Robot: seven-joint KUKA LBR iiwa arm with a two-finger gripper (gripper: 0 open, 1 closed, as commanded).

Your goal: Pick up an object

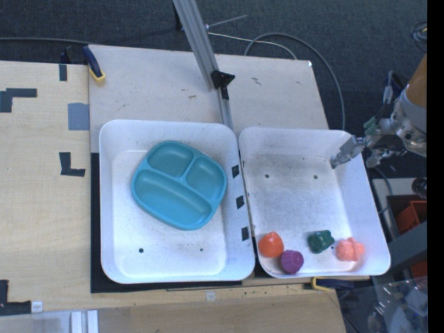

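Two shallow white bins [111,186] are sitting side by side on the pale scuffed surface [277,96] over dark carpet [312,12]; whether the tool [357,151] is gaping or closed, I cannot tell.

**Materials and Surface Finish: Bench and Bins**

The left bin [111,207] and the right bin [361,186] look like white moulded plastic, smooth, the right one scuffed with grey speckling across its floor. The blue divided plate [180,184], far from the gripper [350,151], appears to be matt plastic. The small items near the bin's front edge, below the gripper, look like soft-sheen plastic: orange piece [270,243], purple piece [291,261], green piece [320,241], pink piece [349,249]. The bench top [35,179] shows pale wood grain. The slanted rail [198,33] looks like brushed metal.
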